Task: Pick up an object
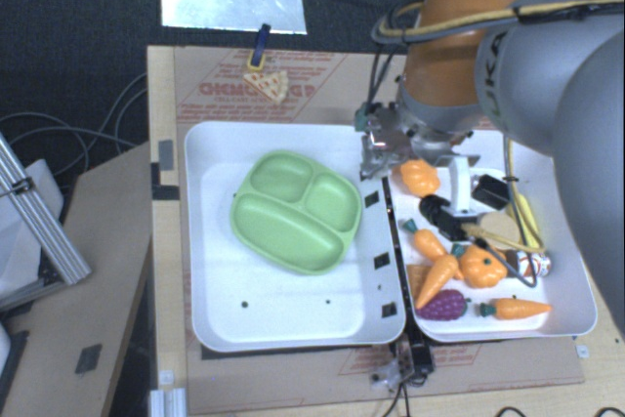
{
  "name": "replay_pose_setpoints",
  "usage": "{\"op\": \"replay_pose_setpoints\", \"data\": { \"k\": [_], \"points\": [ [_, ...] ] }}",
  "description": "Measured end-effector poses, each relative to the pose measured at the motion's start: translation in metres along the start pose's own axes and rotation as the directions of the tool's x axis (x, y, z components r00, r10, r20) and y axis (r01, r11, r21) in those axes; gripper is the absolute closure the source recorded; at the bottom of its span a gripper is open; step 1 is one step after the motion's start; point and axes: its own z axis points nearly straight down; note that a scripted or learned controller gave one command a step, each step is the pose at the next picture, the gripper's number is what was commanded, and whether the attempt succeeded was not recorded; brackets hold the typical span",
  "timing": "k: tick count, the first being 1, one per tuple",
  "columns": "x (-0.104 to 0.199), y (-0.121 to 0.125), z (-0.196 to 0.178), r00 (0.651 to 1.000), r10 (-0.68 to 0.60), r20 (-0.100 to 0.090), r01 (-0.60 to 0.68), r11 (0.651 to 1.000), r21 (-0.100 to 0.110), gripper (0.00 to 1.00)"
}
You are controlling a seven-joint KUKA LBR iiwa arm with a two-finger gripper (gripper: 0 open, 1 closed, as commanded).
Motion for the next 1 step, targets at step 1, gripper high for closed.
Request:
{"op": "replay_pose_setpoints", "data": {
  "k": [1],
  "points": [
    [-0.0156,-0.0039,0.0068,1.000,0.009,0.002,-0.009,1.000,-0.001,1.00]
  ]
}}
